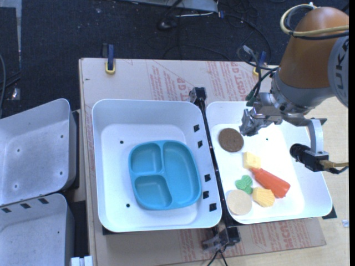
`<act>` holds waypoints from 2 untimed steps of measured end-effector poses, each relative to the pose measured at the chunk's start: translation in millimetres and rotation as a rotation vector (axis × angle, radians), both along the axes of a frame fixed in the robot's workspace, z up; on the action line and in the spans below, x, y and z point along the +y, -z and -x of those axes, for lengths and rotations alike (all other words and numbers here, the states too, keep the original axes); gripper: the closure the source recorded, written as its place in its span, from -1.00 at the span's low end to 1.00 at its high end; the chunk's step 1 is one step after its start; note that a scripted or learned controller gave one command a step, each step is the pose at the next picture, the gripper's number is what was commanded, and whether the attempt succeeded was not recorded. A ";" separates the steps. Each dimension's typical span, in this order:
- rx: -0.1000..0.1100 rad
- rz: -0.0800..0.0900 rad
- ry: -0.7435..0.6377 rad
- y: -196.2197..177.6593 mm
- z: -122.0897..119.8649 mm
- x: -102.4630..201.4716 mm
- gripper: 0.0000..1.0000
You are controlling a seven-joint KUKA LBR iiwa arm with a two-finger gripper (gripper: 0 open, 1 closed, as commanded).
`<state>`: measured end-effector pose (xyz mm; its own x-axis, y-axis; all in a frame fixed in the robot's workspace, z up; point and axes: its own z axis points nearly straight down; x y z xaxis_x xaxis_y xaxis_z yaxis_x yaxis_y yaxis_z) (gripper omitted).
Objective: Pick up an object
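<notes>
Round brown cookie-like disc [231,139] lying flat in the right white bin [316,195], just below-left of the pincer [249,125]. Pincer's opening: cannot tell. Further below: pale yellow block [252,160], orange carrot-shaped piece [272,182], small green piece [243,183], cream round disc [240,202]. Far left: blue three-compartment plastic tray [163,174] in the left white bin [111,121].

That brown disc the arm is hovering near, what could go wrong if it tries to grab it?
Two risks, I think. The brown disc lies flat in the right bin, so the end effector may slide off and come up with nothing. And the yellow block, orange carrot, green piece and pale disc sit crowded just below it, so a push could knock them around.
</notes>
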<state>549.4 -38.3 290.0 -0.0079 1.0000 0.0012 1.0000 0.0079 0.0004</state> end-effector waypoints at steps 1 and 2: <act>0.003 0.000 0.000 21.9 1.4 56.2 1.00; 0.001 0.001 0.000 27.4 -2.1 101.7 1.00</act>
